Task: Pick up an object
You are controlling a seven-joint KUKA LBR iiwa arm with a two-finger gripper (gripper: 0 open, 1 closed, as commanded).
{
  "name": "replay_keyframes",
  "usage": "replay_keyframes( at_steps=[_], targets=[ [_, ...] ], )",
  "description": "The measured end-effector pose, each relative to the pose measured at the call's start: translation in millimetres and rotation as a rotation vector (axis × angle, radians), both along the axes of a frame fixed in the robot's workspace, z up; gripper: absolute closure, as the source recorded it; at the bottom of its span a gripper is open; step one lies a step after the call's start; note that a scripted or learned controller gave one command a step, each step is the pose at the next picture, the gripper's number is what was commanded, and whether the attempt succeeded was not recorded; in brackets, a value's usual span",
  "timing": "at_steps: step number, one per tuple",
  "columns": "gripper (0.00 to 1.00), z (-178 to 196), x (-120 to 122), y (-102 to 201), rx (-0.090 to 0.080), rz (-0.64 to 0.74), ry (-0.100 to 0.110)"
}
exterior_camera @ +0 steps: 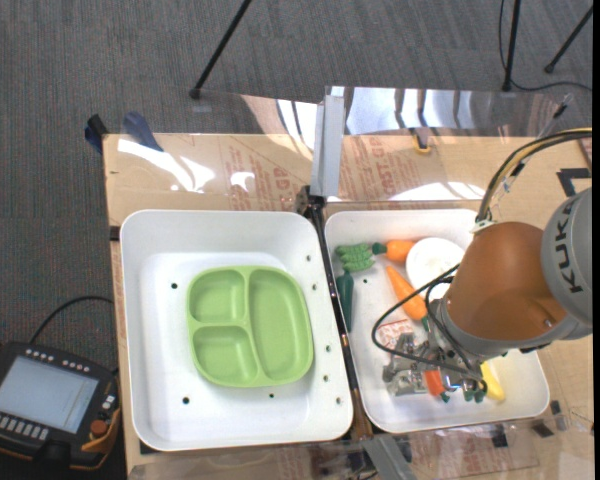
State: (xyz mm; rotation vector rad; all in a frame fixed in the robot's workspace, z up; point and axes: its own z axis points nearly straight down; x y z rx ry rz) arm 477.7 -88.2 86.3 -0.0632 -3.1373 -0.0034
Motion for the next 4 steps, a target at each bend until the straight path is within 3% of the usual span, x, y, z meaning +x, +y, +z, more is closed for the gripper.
replay_keyframes(
  at_steps=[1,2,3,4],
  targets=[
    [0.0,0.2,0.3,0.2,0.0,0.001,-0.001],
    [1.0,9.4,1.0,1.5,0.001,0.006,0.0],
    [0.0,9.0,0.8,1.7,0.001,0.007,0.0],
    [0.0,0.3,-2.1,7.1,0.0,-0.061,-0.001]
  ],
)
